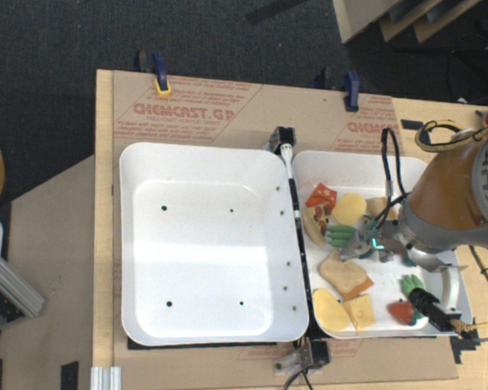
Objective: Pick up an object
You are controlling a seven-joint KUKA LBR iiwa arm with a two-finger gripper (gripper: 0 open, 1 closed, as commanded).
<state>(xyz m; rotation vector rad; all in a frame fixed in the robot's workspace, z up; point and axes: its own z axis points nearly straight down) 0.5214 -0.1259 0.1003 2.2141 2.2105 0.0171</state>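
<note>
"Over on the right, what sits under the gripper (364, 245)?"
"Toy food in the right white bin (411, 166). A tan bread-shaped block (346, 276) lies just below-left. Fingers? Can't tell."

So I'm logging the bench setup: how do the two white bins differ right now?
The left bin shows a bare white floor with a few small dark dots; the right bin holds a jumble of small objects in red, yellow, green and tan. The gripper is down in the right bin, not the left. The left bin looks larger. Both are shallow and white, with rounded corners.
</note>
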